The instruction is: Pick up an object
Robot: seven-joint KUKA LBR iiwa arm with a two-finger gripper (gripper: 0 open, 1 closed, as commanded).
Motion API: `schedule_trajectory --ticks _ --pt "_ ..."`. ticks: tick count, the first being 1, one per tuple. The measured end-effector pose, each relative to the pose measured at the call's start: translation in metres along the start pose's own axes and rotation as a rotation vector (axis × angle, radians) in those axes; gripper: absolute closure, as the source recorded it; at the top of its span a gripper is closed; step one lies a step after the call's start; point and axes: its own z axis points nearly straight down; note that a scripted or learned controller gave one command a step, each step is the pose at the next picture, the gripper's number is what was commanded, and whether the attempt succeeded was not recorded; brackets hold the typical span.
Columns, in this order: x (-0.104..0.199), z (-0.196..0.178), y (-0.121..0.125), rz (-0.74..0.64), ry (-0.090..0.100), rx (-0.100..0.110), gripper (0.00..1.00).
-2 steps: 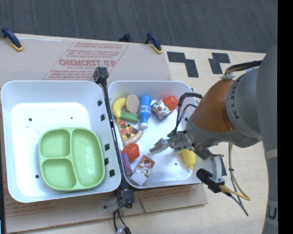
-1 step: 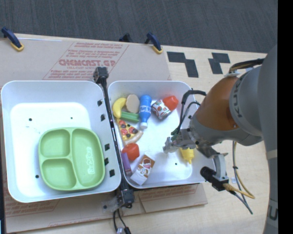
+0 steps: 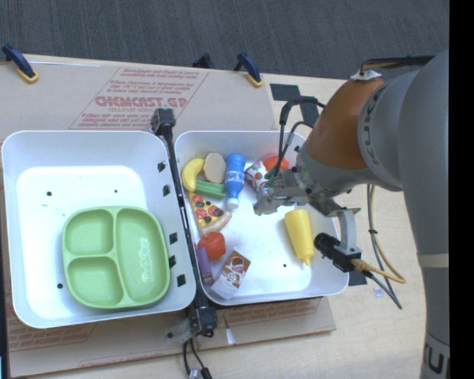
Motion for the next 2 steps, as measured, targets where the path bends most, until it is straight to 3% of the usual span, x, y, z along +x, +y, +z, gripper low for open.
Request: schedule_trajectory --ticks 1,2 --pt "0.0 0.0 0.0 0.001 0.0 0.001 0.0" --pt "0.008 0.074 -0.066 -0.001 -0.002 0.001 0.0"
